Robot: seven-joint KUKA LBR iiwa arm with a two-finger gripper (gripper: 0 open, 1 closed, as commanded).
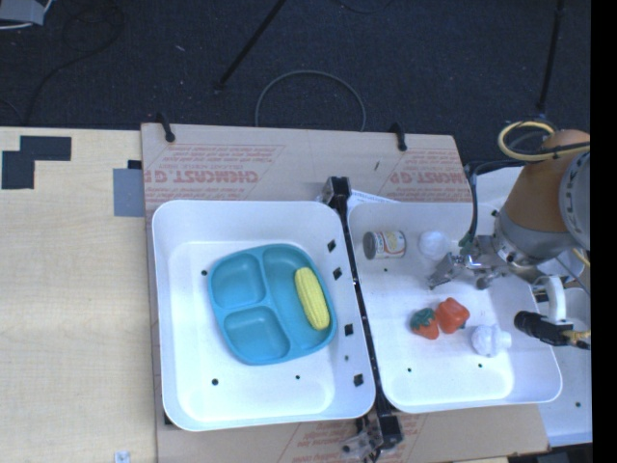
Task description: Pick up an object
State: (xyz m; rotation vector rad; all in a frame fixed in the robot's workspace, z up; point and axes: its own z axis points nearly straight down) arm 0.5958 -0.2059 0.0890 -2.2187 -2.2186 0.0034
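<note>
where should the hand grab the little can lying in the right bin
Grip the small can across its round side wall, coming straight down from above. It lies tipped on its side in the right bin, its dark end facing the divider, so the fingers should probably straddle its curved body, closing across its width. The floor around it looks free. The hand is nearby, to its right.

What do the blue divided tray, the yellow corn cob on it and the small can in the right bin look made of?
Blue divided tray: probably moulded plastic, smooth even colour, soft sheen, rounded compartments.
Yellow corn cob: likely plastic or rubber toy, uniform bright yellow with a ribbed surface.
Small can: seemingly metal, lying on its side, dark round end and pale label; too small to be sure.
</note>
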